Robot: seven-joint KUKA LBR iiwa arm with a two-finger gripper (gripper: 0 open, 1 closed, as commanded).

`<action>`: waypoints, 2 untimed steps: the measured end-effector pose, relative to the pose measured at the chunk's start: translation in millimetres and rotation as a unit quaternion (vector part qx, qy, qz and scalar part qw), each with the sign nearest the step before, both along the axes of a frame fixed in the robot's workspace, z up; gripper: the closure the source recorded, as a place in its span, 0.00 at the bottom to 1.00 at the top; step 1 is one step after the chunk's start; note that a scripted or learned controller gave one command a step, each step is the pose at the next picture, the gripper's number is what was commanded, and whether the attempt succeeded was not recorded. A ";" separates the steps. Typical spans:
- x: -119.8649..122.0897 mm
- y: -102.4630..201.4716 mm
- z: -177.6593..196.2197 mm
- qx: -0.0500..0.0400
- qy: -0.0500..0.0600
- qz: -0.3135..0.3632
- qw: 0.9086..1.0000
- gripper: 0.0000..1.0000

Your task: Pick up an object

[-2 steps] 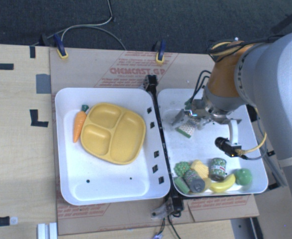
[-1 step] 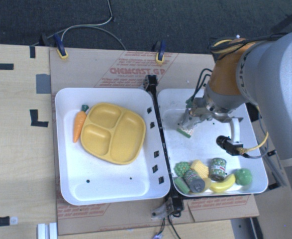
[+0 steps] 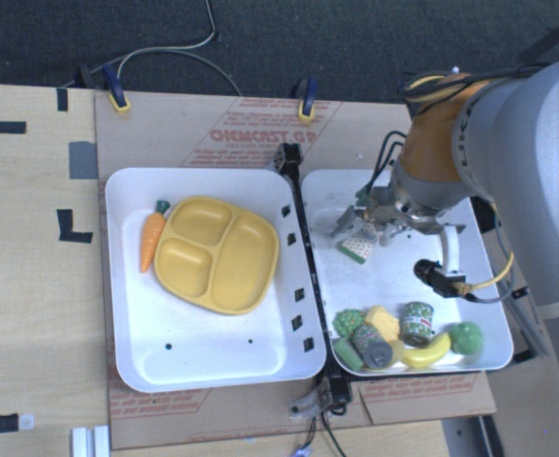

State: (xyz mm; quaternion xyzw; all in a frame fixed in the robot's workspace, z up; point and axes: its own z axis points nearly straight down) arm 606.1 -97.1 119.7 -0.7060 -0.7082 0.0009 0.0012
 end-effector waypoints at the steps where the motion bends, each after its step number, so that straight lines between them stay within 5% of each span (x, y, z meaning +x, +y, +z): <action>1: 0.3 -13.4 -33.7 0.000 -0.002 -0.001 1.000 0.00; 2: 0.5 -14.1 -24.1 -0.002 -0.003 0.000 1.000 1.00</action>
